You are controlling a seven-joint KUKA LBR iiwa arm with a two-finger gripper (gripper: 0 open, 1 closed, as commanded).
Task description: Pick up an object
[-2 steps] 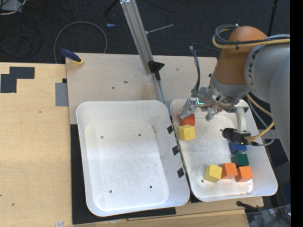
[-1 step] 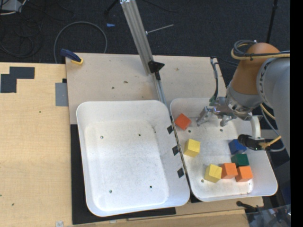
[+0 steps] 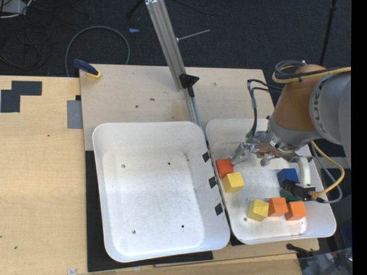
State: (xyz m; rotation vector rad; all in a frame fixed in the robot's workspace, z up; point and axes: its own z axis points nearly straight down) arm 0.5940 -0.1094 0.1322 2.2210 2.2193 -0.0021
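Blocks lie in the right bin (image 3: 321,229), an orange block (image 3: 224,167) touching a yellow block (image 3: 233,181) near its left wall, while the gripper (image 3: 256,149) hovers just right of them with nothing visibly grasped, its state too blurred to tell, and the arm (image 3: 304,105) hides part of the blue block (image 3: 288,176).

Bench surface (image 3: 143,96): pale tan board, marked with small dark specks. To its left, a lighter wood-grain panel (image 3: 34,182) carrying dark rectangular patches (image 3: 20,93). Behind the bench — dark floor (image 3: 229,16) with loose black cables (image 3: 97,44). An aluminium profile bar (image 3: 166,39) slants up from the bench — lighting even
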